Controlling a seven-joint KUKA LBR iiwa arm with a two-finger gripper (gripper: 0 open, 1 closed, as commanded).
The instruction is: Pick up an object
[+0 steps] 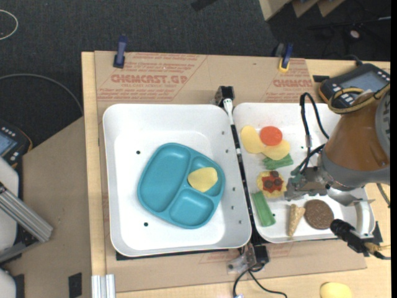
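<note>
While tool [296, 185] hovers, grip state unclear, green stick [263, 208] lies lengthwise, near-vertical.

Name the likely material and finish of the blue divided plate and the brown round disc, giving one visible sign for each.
Blue divided plate: probably moulded plastic, smooth with a soft sheen, one even colour. Brown round disc: matte, slightly speckled, perhaps a toy cookie of plastic or foam; unclear.

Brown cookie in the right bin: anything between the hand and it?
Nothing visible. The hand hangs over the right bin, the brown cookie just below-right of it. The cone lies beside the cookie, not between.
</note>
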